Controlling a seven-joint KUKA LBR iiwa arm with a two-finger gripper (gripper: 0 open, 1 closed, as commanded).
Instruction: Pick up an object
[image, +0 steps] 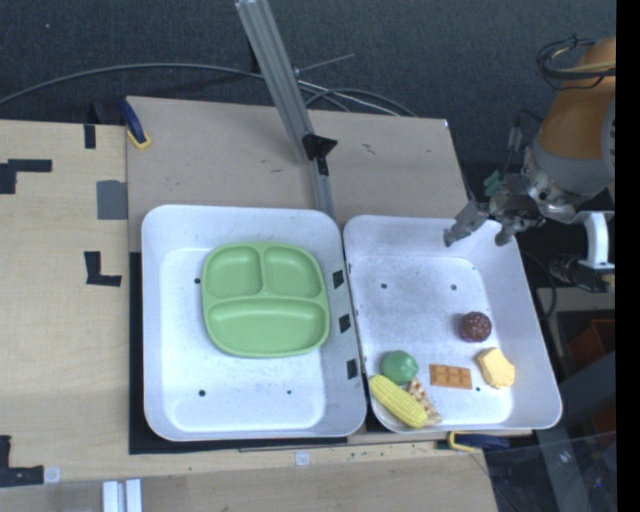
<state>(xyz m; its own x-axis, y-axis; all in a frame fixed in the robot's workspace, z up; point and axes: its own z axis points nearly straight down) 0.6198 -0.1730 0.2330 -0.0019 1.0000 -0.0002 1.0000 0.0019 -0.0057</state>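
My gripper (482, 230) hangs over the far right rim of the right bin (420, 250); its two fingers stand spread apart with nothing between them. Toward the near end of that bin lie a dark red round piece (475, 325), a yellow chunk (496, 368), an orange waffle-like square (450, 377), a green ball (399, 366) and a corn cob (398, 400). All of them lie well below the gripper in the view, untouched.
The left bin (170, 300) holds a green divided plate (266, 299). A grey metal post (285, 85) slants in from the top to the seam between the bins. Cables run across the dark floor behind the bench.
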